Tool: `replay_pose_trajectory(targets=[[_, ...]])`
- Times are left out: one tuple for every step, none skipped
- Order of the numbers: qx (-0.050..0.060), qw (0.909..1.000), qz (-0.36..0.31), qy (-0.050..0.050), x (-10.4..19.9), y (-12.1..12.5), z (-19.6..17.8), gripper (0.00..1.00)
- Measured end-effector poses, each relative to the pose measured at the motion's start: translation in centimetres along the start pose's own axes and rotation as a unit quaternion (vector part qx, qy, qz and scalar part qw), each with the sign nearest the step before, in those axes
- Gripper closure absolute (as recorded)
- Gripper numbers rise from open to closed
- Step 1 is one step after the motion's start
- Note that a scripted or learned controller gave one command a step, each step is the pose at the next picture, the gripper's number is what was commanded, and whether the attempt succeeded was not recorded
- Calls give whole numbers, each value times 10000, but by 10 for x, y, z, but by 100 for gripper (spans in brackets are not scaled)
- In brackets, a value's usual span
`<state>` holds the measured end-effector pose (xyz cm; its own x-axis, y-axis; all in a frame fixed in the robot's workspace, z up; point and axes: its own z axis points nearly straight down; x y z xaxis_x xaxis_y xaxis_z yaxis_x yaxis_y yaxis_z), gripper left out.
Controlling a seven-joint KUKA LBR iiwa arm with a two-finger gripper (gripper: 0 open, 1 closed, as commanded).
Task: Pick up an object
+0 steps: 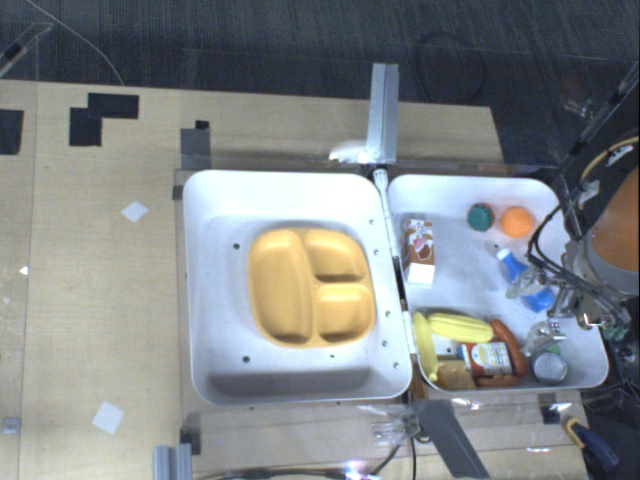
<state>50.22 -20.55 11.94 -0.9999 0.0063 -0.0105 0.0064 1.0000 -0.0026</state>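
Objects such as the small carton (419, 251) look light and stiff, best pinched across the narrow sides, though whether the pincer (553, 320) is clenched I cannot tell.

- Yellow corn cob (458, 325) lies flat, left of the gripper (548, 330).
- Orange ball (517, 221) and teal ball (482, 216) sit beyond it.

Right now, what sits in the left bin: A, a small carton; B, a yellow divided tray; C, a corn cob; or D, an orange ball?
B: the yellow divided tray lies alone in the left bin; the other items are in the right bin.
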Motion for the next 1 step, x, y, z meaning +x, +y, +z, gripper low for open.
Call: replay_pose_trajectory(targets=[[23,9854,1700,-65,-20,-4,22,0]])
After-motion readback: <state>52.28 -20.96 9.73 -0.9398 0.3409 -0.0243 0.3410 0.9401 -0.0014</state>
